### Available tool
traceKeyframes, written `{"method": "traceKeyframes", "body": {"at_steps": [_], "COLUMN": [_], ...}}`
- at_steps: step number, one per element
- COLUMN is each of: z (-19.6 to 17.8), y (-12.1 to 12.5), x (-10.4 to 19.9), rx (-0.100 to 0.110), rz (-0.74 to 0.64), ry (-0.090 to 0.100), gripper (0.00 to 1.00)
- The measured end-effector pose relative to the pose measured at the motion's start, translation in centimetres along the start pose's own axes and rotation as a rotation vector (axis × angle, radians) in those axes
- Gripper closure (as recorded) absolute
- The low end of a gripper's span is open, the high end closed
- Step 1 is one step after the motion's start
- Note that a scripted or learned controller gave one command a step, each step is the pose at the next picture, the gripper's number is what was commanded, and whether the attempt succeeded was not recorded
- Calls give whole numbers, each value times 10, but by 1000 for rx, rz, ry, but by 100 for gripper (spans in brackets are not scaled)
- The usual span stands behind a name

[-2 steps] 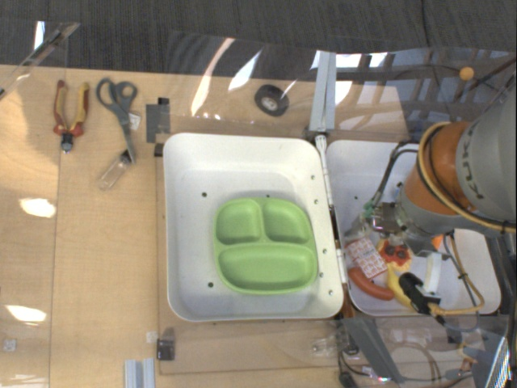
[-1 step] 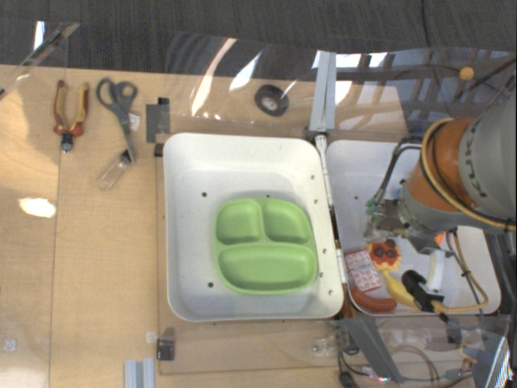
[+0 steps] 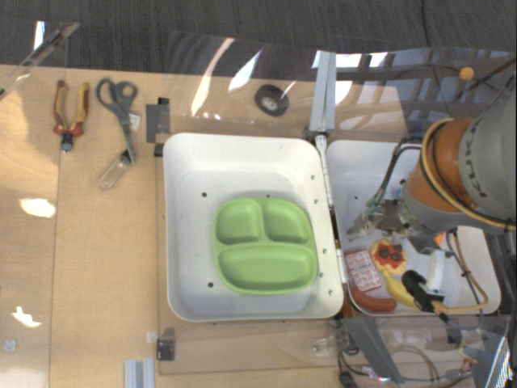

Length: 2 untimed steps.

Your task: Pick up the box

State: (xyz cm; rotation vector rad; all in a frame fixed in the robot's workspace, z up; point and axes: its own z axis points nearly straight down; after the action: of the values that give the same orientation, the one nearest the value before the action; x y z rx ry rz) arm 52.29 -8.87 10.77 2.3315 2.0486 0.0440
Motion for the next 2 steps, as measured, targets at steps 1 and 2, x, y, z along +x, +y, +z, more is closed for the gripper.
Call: {"method": "traceKeyframes", "body": {"at_steps": [1,2], "z": [11,11], "y": [-23,-25], "x": [-9,-3], "rx": [4,6], "rz": [-220,-164], "ry": [2,-2], "gripper": [0,0]}}
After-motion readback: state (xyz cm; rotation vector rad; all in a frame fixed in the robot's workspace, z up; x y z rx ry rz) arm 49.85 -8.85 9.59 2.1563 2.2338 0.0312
